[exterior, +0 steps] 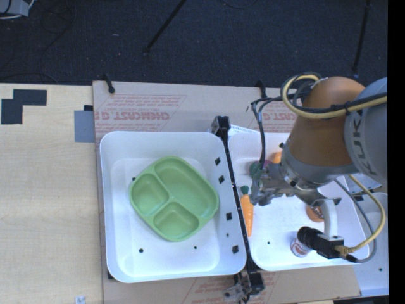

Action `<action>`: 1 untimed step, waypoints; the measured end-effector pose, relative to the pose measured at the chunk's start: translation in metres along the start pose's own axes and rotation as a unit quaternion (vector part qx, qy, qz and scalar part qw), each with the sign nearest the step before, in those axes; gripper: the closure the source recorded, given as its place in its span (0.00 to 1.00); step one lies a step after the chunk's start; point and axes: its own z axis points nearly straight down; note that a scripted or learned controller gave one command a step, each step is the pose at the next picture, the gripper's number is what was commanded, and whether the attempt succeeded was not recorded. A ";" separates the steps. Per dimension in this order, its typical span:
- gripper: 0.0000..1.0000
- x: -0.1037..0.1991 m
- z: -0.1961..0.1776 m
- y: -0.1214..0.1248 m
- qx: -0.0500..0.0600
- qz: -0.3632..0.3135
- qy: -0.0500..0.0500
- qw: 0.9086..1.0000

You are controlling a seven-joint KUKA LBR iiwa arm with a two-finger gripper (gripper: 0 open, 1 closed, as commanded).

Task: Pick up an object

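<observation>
While the grey arm with its orange band reaches in from the right edge of the tabletop, its tool hangs low over the left part of the right bin, close to the divider between the two bins. Whether the tool is open or closed cannot be told from this angle, since the wrist and cables cover it, and nothing can be seen held in it.

An orange carrot lies in the right bin against its left wall, just below the tool and pointing toward the near edge. A small green item sits beside the tool near the same wall, too hidden to name. A small orange piece shows further back, partly under the arm. Another orange object lies near the middle of the bin, half hidden by the arm's hardware. A small can rests near the bin's front edge, touching a black cylindrical part.

The left bin holds a green divided plate with three compartments, lying roughly in its centre.
</observation>
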 end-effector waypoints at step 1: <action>1.00 0.056 -0.004 0.007 0.000 0.000 0.000 1.000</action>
